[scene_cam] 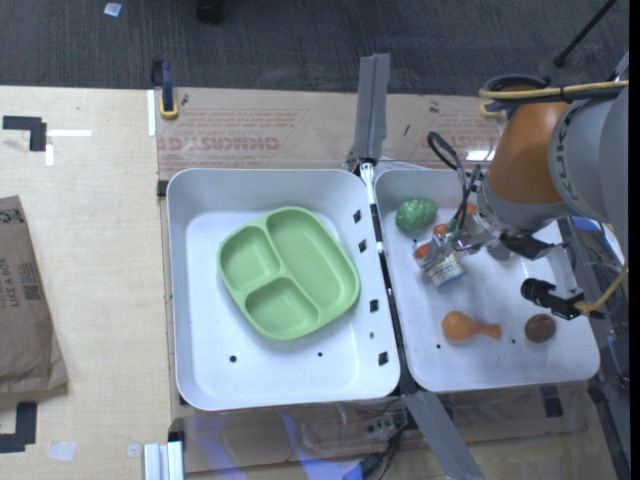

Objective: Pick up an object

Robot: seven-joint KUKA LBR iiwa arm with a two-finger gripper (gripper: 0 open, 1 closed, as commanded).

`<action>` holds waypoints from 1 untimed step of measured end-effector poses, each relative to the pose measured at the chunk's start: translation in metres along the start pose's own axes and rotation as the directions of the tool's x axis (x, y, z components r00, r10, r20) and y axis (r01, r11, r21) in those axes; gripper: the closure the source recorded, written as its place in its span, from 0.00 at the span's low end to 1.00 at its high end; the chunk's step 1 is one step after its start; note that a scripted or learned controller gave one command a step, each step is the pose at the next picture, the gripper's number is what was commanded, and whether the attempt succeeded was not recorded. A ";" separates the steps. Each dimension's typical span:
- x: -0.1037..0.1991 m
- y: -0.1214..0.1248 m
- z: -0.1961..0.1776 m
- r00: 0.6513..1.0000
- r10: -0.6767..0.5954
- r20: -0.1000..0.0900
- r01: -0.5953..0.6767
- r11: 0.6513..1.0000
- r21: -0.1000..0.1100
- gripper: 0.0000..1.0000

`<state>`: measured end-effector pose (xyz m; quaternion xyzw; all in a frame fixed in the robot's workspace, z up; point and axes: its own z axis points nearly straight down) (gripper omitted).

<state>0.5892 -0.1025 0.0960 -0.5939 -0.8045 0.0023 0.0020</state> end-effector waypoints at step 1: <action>0.080 0.055 -0.093 0.991 0.136 0.001 -0.136 0.991 -0.001 1.00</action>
